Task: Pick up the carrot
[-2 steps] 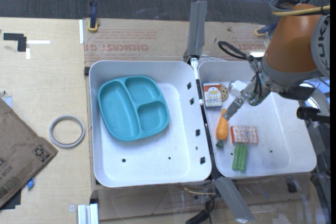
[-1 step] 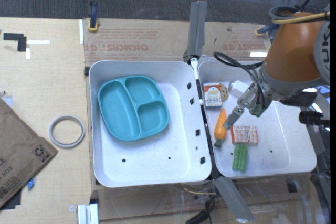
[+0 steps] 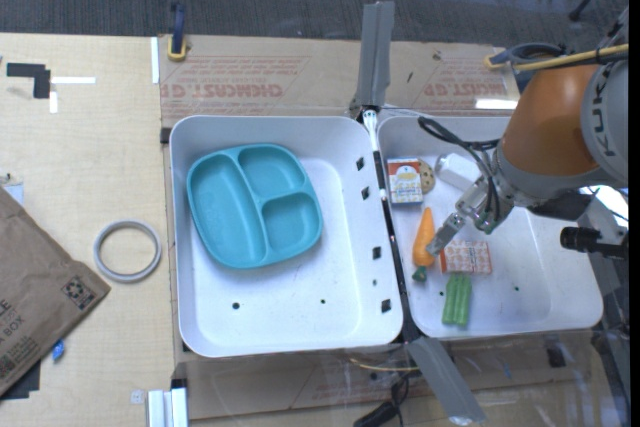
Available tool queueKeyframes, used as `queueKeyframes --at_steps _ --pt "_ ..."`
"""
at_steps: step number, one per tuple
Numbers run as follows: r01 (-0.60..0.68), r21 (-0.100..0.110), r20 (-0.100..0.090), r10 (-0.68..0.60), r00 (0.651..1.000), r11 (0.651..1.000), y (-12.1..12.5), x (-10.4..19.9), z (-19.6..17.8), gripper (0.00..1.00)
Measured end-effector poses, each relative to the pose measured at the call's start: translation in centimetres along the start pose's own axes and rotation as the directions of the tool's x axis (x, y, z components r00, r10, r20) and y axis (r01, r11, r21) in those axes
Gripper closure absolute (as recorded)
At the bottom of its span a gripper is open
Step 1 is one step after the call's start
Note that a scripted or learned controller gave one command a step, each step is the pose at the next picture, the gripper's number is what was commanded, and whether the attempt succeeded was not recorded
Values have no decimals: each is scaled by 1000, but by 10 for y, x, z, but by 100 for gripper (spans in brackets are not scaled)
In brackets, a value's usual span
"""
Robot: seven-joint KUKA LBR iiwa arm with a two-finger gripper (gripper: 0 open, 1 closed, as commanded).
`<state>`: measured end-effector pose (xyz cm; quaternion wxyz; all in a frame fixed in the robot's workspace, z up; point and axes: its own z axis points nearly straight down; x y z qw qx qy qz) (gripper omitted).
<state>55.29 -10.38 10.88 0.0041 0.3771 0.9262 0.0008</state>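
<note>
Two shallow white bins sit side by side on the counter (image 3: 80,165), the left bin (image 3: 280,315) carrying a blue divided plate (image 3: 255,205) and the right bin (image 3: 530,310) holding the smaller items. Over the right bin reaches the grey arm (image 3: 560,130) with its orange band, its gripper (image 3: 445,237) lowered just beside the carrot (image 3: 425,235), which lies near that bin's left wall. Whether the jaws are spread or pressed together I cannot tell; they seem to touch the carrot's right side. Nearby lie a red-and-white snack packet (image 3: 466,258), a small carton (image 3: 405,182) and a green item (image 3: 457,300). A grey tape ring (image 3: 128,249) rests on the counter, left.
</note>
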Motion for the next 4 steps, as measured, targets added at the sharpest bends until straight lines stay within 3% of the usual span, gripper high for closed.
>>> queueKeyframes --at_steps 1,2,3,4 --pt "-242 -7 3 242 970 970 -7 17 8 0" --pt "-198 -8 0 198 980 980 20 -11 7 0" --pt "-195 -7 1 195 981 981 20 -12 -2 100" --pt "-195 -7 0 195 981 981 20 -12 -2 0"
